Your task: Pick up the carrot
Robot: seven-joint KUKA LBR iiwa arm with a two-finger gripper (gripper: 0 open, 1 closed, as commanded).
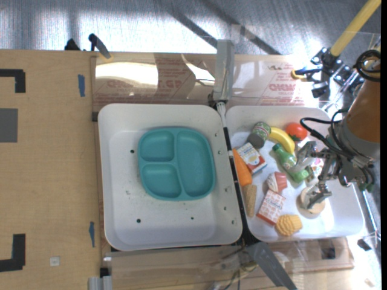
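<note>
Camera view: the carrot (242,171) is seen untouched against the left wall of the right bin (347,225), the gripper (318,193) is positioned well right of it above other items, nothing is held, and the pick remains undone.

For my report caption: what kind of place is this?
Probably a robot test bench in a lab: two shallow white bins, a teal divided plastic tray, toy food like the orange carrot, and the gripper.
</note>
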